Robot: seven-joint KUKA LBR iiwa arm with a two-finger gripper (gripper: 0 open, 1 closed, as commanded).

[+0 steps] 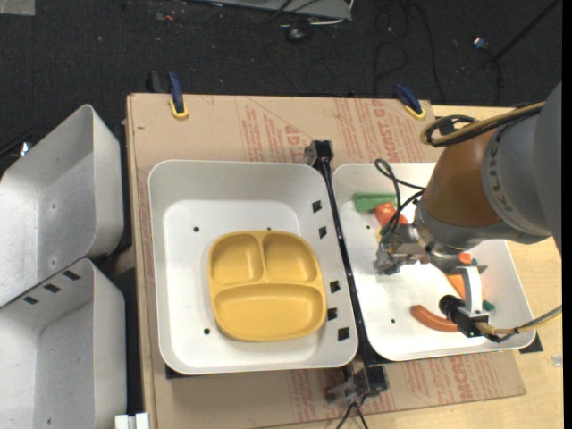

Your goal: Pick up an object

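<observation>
While the arm (483, 186) bends low over the right bin (514, 266) to reach the toys, an orange one (430, 317) lies near the gripper (391, 256), maybe its next pick.

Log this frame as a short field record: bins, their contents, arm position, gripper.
left bin: holds a yellow divided plate, lying flat
right bin: holds a green item, a red-orange item beside it, and an orange curved item near the front
arm: reaches in from the right, over the right bin
gripper: low over the right bin; finger state unclear
held object: none visible
</observation>
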